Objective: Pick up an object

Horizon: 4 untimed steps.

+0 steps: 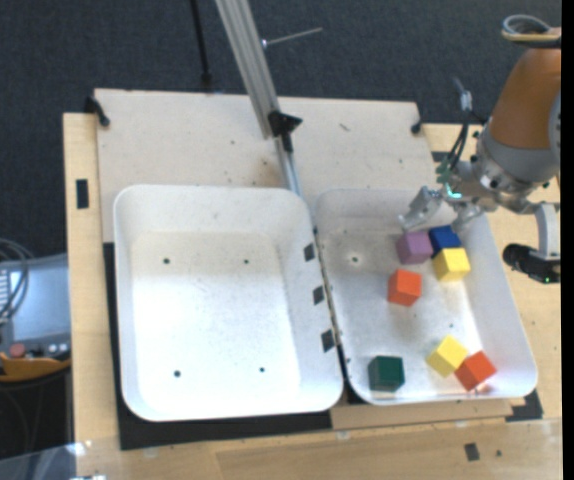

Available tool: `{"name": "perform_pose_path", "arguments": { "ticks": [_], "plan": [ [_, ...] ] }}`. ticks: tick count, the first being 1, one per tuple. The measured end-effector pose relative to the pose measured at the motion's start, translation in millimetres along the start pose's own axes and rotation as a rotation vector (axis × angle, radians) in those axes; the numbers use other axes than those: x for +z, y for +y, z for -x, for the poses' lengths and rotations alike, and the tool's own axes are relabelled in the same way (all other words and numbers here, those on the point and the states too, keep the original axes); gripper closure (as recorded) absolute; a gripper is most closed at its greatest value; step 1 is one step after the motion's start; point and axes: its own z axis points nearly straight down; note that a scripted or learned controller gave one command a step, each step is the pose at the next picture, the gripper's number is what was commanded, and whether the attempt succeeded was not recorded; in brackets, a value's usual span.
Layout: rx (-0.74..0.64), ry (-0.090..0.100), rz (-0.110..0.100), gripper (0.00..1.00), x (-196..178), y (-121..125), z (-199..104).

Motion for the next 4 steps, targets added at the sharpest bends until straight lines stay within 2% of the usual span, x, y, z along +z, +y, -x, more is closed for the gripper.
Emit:
{"name": "perform_pose_path", "arguments": {
  "ticks": [1, 2, 3, 4],
  "plan": [
    [-0.002, -0.002, 0.005, 0.0, -3.1, 0.9, 0.2],
    [0.001, -0.003, 0.0, 0.0, 59.4, 3.3, 2.8],
    [0.003, -0.009, 0.02, 0.0, 91.5, 1.1, 3.5],
    [0.005, -0.009, 0.026, 0.0, 93.6, 3.3, 3.5]
  ]
}}
